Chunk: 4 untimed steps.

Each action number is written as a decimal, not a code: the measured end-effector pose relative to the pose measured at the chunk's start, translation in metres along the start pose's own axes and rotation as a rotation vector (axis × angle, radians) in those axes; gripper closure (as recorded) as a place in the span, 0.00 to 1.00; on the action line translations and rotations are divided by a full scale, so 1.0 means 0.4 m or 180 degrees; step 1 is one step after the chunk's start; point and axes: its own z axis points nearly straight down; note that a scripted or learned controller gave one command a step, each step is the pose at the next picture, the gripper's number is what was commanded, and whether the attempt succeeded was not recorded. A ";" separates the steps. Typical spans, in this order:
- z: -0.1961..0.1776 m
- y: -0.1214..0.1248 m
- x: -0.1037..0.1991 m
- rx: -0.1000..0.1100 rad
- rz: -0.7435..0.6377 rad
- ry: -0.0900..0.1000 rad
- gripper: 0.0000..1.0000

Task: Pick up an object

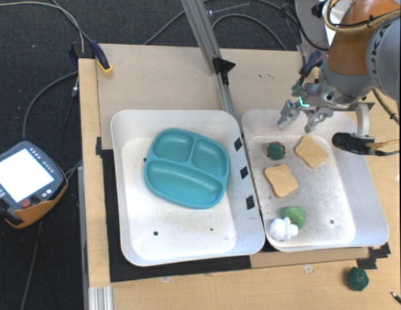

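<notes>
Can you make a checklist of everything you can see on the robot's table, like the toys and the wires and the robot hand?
Surface: wooden bench bearing two white bins side by side, left bin and right bin.
Job's things: in the right bin, two tan toast pieces, a dark green ball, a green toy touching a white toy.
Clutter: teal divided plate in the left bin; another dark green ball on the bench outside the bins.
Grippers: gripper open, above the right bin's far edge, holding nothing.
Cables: black cables on the floor.
Surroundings: dark carpet; handheld screen at left; metal pole.
</notes>
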 end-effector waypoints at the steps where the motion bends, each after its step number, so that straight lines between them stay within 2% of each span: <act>1: -0.006 0.003 0.000 -0.0015 -0.0002 -0.0002 0.00; 2: 0.151 0.010 0.002 0.0003 -0.0004 -0.0001 0.00; 3: 0.256 0.012 0.003 -0.0008 -0.0004 -0.0004 0.00; 4: 0.217 0.017 0.002 -0.0031 -0.0006 -0.0010 1.00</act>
